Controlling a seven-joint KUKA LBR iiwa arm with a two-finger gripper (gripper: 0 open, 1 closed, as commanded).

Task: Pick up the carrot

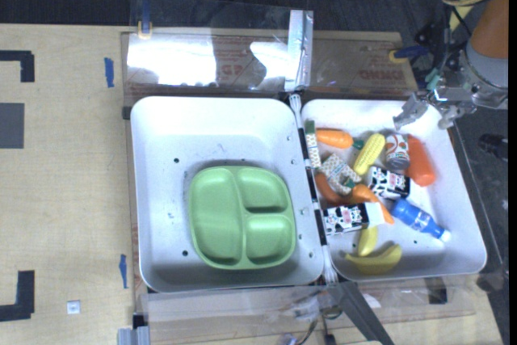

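The carrot (pixel 334 138) is a small orange piece with a green end, lying at the far left of the right bin (pixel 467 230), close to the divider. Other toy food is heaped just in front of it and to its right. My gripper (pixel 426 114) hangs over the far right corner of that bin, well to the right of the carrot and apart from it. Its two fingers (pixel 406 111) are spread open with nothing between them.
Beside the carrot are a yellow corn cob (pixel 369 153), a small can (pixel 396 149), a larger orange vegetable (pixel 421 162), two cow-patterned boxes (pixel 347 216), a blue bottle (pixel 420 220) and a banana (pixel 373 256). The left bin (pixel 161 133) holds a green divided plate (pixel 241 214).
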